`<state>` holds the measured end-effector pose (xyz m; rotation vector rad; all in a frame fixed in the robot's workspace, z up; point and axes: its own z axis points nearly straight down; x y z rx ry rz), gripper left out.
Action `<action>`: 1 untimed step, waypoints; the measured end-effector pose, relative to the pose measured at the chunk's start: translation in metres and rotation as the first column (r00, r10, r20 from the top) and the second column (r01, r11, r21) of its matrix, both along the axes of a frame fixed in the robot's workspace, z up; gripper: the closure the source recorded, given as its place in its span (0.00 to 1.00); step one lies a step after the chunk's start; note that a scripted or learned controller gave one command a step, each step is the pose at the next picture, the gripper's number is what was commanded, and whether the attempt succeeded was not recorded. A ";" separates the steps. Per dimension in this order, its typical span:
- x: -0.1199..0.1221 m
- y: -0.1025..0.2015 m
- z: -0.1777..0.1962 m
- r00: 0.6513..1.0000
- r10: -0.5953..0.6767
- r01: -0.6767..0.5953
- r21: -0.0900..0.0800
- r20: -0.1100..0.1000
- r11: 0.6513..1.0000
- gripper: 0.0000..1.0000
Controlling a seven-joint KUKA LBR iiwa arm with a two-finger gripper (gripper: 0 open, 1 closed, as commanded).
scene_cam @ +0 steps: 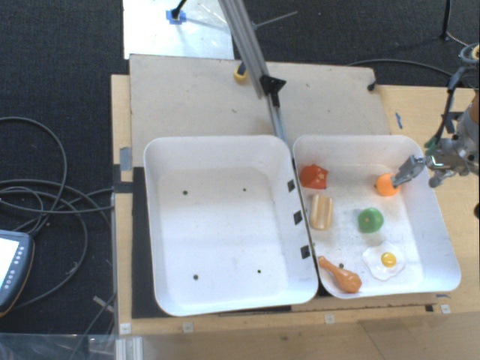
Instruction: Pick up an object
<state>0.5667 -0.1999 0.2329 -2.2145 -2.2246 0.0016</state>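
Observation:
The right bin (435,223) holds several toy foods. An orange ball (385,185) lies near its far right side. A red piece (313,176) sits at the far left, with a tan cylinder (321,211) just in front of it. A green round piece (370,220) lies in the middle, a fried egg (385,262) at the front right and an orange carrot-like piece (340,274) at the front left. My gripper (410,172) reaches in over the bin's right rim, its tip right beside the orange ball on that ball's right. Whether it touches the ball is unclear.
The left bin (161,201) stands beside the right one, sharing a middle rim with black tabs. A slanted grey pole (247,40) crosses the bench behind the bins. Cables and a pendant lie on the floor at the left.

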 end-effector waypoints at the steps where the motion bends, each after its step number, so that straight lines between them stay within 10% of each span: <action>1: 0.001 0.000 0.002 1.000 0.001 -0.001 -0.001 0.004 1.000 0.00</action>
